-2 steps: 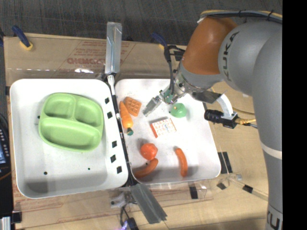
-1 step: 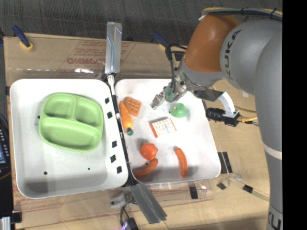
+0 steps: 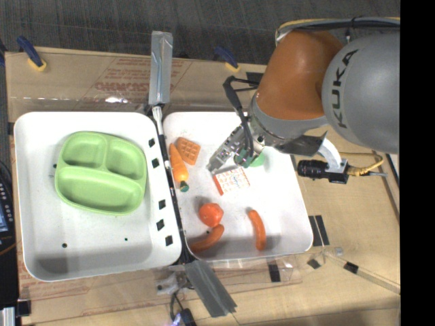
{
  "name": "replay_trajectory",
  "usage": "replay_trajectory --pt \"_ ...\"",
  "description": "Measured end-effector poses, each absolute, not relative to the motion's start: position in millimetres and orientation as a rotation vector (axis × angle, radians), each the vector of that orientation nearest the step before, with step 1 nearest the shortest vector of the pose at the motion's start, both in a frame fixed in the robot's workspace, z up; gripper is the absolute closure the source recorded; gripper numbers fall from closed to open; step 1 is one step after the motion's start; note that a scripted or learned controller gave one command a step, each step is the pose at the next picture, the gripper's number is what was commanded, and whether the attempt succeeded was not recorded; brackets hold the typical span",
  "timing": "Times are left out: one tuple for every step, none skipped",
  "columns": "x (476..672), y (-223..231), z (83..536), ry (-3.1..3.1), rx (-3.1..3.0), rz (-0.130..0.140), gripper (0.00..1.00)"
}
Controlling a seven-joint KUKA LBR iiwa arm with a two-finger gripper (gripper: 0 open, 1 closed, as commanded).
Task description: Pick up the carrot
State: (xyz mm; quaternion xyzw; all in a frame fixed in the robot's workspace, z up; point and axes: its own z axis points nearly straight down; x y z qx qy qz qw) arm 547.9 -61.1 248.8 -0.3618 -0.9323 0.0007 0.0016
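Carrot (image 3: 179,166) lies in right bin (image 3: 292,182) against the divider wall, long axis roughly parallel to that wall, green stem end toward the near edge. Gripper (image 3: 231,151) hovers right of carrot, fingers spread, nothing between them.

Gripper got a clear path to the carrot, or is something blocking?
Probably yes: the carrot lies uncovered by the right bin's left wall, gripper hovering just right of it. That wall may crowd the fingers.
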Motion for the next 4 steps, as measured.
replay_trajectory --pt "537.0 -43 190 -2.999 -0.923 0.002 1.00" --pt "537.1 -43 190 -2.999 -0.923 0.002 0.00" --pt "579.1 -25 190 -2.989 -0.962 0.002 0.00" --pt "552.3 29 233 -2.916 -1.168 0.001 0.00"
